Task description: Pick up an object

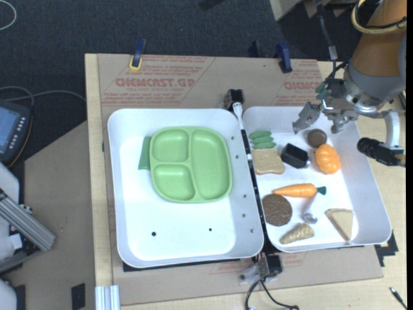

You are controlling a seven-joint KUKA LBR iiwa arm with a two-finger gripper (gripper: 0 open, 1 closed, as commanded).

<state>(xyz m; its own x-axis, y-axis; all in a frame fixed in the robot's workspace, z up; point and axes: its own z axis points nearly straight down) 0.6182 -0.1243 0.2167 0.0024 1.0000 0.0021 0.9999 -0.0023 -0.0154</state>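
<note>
Pincer (322, 116) spread, carrot (296, 190) crosswise, stem rightward

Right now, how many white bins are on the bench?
2. The left bin holds a green divided plate; the right bin holds the food items. None seems hidden.

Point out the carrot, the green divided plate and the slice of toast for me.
carrot (295, 190), camera view, middle of its orange body.
green divided plate (191, 164), camera view, ridge where its three sections meet.
slice of toast (268, 161), camera view, centre of its top face.
</note>
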